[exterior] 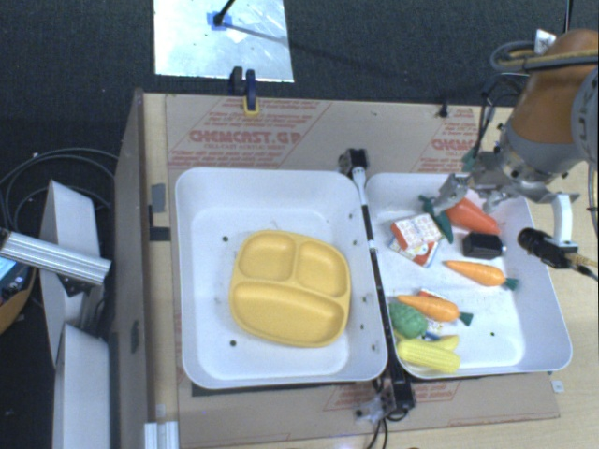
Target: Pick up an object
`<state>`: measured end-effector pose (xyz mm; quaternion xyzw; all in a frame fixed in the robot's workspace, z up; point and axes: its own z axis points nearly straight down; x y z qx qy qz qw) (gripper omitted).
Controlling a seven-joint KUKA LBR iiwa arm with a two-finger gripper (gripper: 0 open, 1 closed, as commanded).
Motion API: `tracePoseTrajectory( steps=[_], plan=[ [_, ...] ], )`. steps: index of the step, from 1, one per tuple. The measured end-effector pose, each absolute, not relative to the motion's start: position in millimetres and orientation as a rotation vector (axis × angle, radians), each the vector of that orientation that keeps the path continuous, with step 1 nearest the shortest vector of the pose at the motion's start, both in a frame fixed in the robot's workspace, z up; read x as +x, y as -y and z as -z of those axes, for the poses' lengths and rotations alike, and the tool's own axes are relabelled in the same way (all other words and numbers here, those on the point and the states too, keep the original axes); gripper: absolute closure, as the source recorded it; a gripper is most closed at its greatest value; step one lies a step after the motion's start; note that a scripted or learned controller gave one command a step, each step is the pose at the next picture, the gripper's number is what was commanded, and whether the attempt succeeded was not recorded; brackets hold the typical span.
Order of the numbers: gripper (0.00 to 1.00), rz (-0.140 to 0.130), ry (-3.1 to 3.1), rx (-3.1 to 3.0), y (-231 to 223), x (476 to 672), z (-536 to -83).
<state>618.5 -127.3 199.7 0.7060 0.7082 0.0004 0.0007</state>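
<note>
Left bin (pixel 201 251) holds one yellow divided tray (pixel 290 286), roughly centred; right bin (pixel 538 340) holds the small stuff: three toy carrots (upper (pixel 473 217), middle (pixel 477 272), lower (pixel 428 305)), a red-and-white carton (pixel 415 238), corn cob (pixel 429 354), green vegetable (pixel 407 320) beside it, small black block (pixel 482 245); gripper (pixel 468 191) sits over the bin's top edge just above the upper carrot, open or closed — cannot tell.

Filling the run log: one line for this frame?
gripper over right bin, at carrot | nothing seen held | carton, two more carrots, corn in right bin | yellow tray in left bin
</note>
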Motion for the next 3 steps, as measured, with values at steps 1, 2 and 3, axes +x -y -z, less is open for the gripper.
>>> tracePoseTrajectory(
  steps=[1,2,3],
  plan=[
    [0.0,-0.011,-2.22,2.214,121,618.5,-107],
    [0.0,-0.025,-2.21,2.207,115,615.3,-98],
    [1.0,-0.036,-2.201,2.197,116,619.0,-111]
  ],
)
